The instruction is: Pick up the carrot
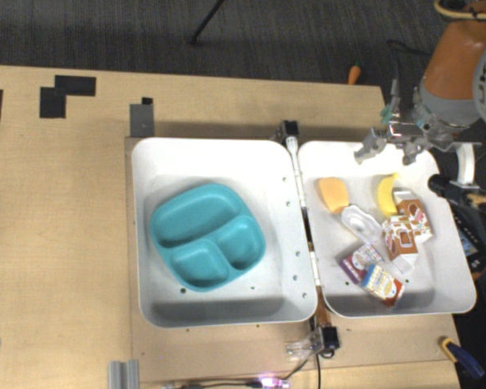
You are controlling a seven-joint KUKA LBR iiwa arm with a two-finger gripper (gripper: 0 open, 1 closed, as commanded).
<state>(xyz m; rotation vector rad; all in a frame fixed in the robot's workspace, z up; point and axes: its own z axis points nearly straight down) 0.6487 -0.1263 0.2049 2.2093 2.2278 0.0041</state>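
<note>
1. The right bin [449, 298] holds all the loose items. The left bin [146, 217] holds a teal divided plate [206, 235].
2. I take the carrot [334, 194] to be the stubby orange piece in the far-left part of the right bin. It lies flat, apart from its neighbours, with bare floor around it.
3. The gripper [393, 140] hangs over the far rim of the right bin, to the right of the carrot and beyond it. Its jaws look spread with nothing between them, which fits an approach and not a carry.
4. A yellow piece [385, 193] lies just right of the carrot, nearer the gripper, so a straight descent here would probably meet that instead.
5. A clear wrapper [361, 221] and small cartons [405, 229] crowd the near-right part, so the carrot's left side seems the freer way in.
</note>
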